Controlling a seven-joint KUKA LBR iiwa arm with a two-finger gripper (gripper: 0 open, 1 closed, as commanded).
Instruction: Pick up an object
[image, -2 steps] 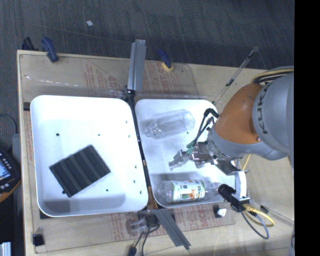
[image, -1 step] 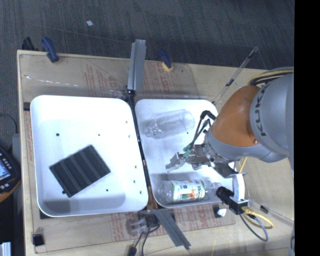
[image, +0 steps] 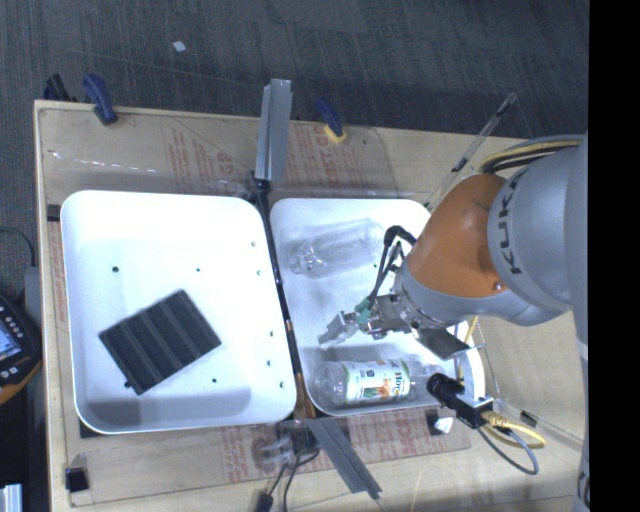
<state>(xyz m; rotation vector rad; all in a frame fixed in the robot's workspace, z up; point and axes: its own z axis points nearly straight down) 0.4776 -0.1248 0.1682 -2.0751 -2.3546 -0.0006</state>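
In the right bin (image: 300, 215), a clear plastic bottle (image: 330, 248) lies on its side near the far wall. A second bottle (image: 372, 384), with a green and white label, lies along the near wall. My gripper (image: 343, 326) hangs over the middle of this bin, between the two bottles and just above the labelled one, pointing left. Nothing shows in its grasp. In the left bin (image: 90, 215), a black ribbed rectangular pad (image: 160, 341) lies flat at a slant, towards the near left corner.
The grey arm with its orange band (image: 455, 250) covers the right side of the right bin. A metal divider bar (image: 272, 130) stands between the bins at the far side. Blue clamps (image: 100, 98) hold the bench's far edge. Cables (image: 505, 430) trail at the near right.
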